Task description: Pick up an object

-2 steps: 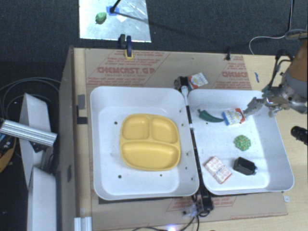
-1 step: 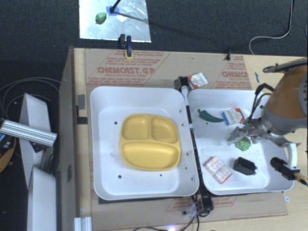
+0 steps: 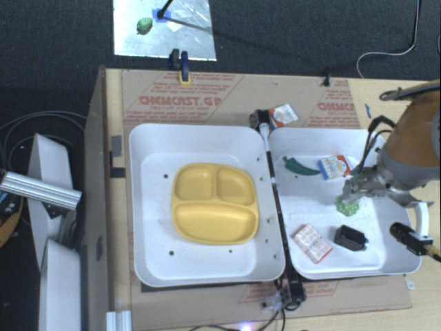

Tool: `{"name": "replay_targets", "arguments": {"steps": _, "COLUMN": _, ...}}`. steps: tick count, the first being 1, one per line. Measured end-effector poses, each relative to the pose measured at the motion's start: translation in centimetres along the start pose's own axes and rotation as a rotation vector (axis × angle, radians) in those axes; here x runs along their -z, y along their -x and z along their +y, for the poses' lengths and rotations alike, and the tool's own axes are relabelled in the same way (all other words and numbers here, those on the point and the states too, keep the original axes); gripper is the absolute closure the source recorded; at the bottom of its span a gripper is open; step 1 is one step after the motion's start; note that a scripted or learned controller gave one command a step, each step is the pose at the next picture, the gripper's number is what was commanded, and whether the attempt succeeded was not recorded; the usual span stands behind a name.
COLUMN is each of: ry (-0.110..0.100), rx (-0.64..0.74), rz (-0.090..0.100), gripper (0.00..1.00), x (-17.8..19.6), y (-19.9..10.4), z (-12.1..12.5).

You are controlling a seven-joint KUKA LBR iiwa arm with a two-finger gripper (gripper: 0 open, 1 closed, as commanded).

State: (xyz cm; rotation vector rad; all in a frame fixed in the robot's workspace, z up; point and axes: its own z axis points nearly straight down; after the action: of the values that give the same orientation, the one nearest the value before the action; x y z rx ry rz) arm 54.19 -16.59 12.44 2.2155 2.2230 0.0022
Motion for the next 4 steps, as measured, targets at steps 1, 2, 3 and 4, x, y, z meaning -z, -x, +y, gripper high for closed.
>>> {"name": "replay_targets", "arguments": {"steps": 1, "ry": 0.0, "rx": 0.0, "rz": 0.0, "gripper": 0.0, "x": 0.0, "y": 0.0, "z": 0.0}}
{"name": "replay_targets", "arguments": {"steps": 2, "ry": -0.003, "rx": -0.002, "rz": 0.001, "gripper": 0.0, "x": -3.6, "y": 0.7, "z": -0.5}}
{"name": "replay_targets", "arguments": {"steps": 3, "ry": -0.002, "rx": -0.002, "rz": 0.001, "gripper": 0.0, "x": -1.9, "y": 0.7, "z": -5.5}}
{"name": "replay_targets", "arguments": {"steps": 4, "ry": 0.002, "rx": 0.001, "rz": 0.0, "gripper": 0.0, "x": 5.8, "y": 0.0, "z": 1.3}}
